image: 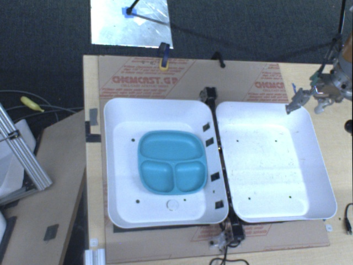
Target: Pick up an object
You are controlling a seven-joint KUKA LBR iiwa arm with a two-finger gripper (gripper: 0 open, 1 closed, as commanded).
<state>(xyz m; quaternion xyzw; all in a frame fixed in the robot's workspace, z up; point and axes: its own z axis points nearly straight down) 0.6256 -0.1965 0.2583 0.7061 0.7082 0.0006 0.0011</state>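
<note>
A blue divided plate with three compartments lies flat in the middle of the left bin. My gripper hovers over the far right corner of the right bin, well away from the plate. Its two fingers are spread apart with nothing between them.
A small clear round thing lies in the left bin just in front of the plate. Black clips line the seam between the bins. A shiny sheet lies behind the bench, and a metal frame stands at the left.
</note>
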